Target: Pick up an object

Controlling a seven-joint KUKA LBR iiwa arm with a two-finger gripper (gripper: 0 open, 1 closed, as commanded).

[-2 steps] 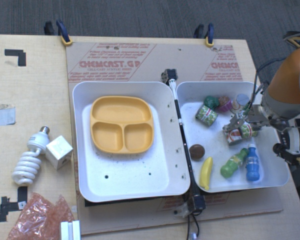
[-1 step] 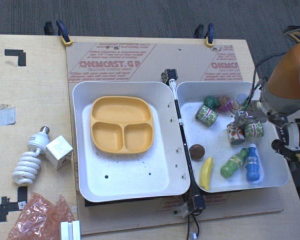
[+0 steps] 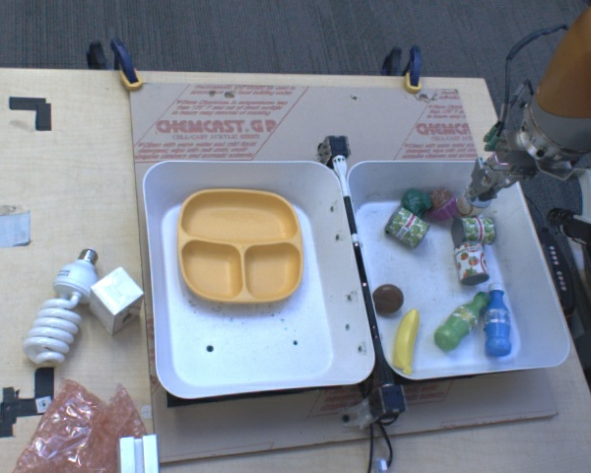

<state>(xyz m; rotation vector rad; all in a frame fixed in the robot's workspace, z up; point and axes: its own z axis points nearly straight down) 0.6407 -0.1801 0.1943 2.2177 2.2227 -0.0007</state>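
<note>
Bench, pale wood, bearing two white bins: left bin (image 3: 167, 363) holds a yellow divided tray (image 3: 241, 242); right bin (image 3: 542, 348) holds small cans, a brown ball (image 3: 388, 297), a banana (image 3: 406, 340), a green bottle (image 3: 460, 324) and a blue bottle (image 3: 496, 325). Gripper (image 3: 483, 191) low at the right bin's far corner, just beside a labelled can (image 3: 478, 229); its opening cannot be told. Step judged: approach to the can cluster; next, a short descent and a close on one item.

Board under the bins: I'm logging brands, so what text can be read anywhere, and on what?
"CHEMCAST GP": red print on the board, left of centre; smaller lines beneath are blurred.
"CHEMCAS...": same print at the board's right, cut off.
Can and bottle labels: too small to read.
</note>
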